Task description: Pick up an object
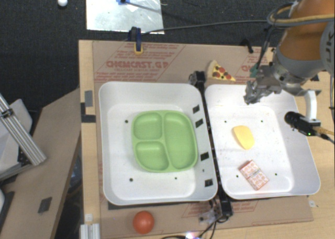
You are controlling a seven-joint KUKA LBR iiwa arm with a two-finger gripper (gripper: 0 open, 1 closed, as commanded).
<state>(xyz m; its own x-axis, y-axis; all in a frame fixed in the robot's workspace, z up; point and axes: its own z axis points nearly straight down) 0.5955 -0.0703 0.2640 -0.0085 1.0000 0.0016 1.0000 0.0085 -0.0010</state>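
1. Counter point(157, 57) of pale board, printed with red lettering, carries two shallow white bins side by side, joined by a dark strip with black clips.
2. Left white bin point(112, 128) holds a light green plastic tray point(164, 141) with three compartments, lying flat near the bin's middle.
3. Right white bin point(293, 159) holds a yellow rounded oblong object point(243, 137) near its middle, and nearer the front a pink rectangular packet with a checked pattern point(254, 174), lying at a slant. The two are apart from each other.
4. Grey arm with an orange band point(309, 10) comes in from the right and bends over the far right corner of the right bin.
5. Hand point(253, 97) of grey metal points down over the far part of the right bin, well apart from the yellow object, which lies nearer the front. Nothing shows between its tips; whether it is released or clenched I cannot tell.
6. Slice-shaped toy pizza piece, yellow with red dots point(221, 71), lies on the counter just beyond the far edge of the bins, near their joint.
7. Orange-red ball point(143, 222) rests on the counter in front of the left bin.
8. Small white ball point(63, 1) lies on the dark surface at far left, near a shiny silver sheet point(125, 8).
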